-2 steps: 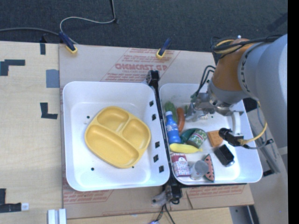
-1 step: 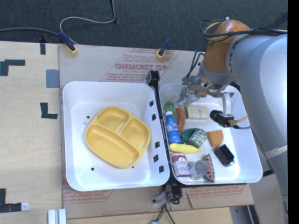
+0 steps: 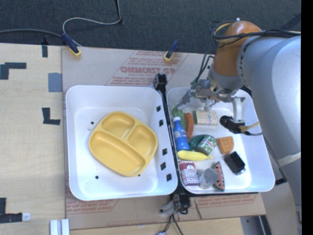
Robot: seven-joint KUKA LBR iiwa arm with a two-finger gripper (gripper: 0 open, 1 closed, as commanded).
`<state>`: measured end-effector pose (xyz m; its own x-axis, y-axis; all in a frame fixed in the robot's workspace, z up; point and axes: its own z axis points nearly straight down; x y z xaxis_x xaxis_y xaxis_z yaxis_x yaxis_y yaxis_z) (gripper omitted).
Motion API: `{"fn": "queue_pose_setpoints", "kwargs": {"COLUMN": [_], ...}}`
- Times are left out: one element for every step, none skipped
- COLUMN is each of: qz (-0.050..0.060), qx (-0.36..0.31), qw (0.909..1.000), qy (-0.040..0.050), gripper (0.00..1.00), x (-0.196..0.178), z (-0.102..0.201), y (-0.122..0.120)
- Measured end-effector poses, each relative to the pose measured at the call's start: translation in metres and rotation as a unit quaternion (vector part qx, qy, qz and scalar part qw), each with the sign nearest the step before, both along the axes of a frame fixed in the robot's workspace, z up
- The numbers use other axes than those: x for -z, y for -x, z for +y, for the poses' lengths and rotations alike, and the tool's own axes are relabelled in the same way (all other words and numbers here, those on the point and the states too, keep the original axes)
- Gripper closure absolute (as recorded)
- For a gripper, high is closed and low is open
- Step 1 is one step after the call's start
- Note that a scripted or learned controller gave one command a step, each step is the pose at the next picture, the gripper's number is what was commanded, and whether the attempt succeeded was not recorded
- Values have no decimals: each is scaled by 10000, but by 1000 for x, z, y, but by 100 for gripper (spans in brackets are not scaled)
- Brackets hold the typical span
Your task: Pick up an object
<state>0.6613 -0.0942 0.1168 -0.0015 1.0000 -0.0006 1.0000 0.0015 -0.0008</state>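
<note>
Tool tips obscured above carrot

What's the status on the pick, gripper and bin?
Gripper low over right bin's far end, nothing visibly held. Carrot, blue bottle, banana crowded just below. Yellow divided plate alone in left bin.

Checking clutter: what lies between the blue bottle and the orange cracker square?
In the camera view, a green can lies between the blue bottle and the orange cracker square.

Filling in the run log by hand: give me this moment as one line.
arm: over right bin | gripper: above far-end items, grasp not visible | left bin: yellow divided plate | task: not yet done
</note>
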Motion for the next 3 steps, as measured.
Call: {"fn": "queue_pose_setpoints", "kwargs": {"qz": [-115,-110,-9], "qx": [-3,-1,0], "qw": [9999,9999,10000], "qy": [25,3,1], "gripper": [0,100,100], "x": [24,13,-147], "z": [-2,0,29], "y": [37,36,86]}}
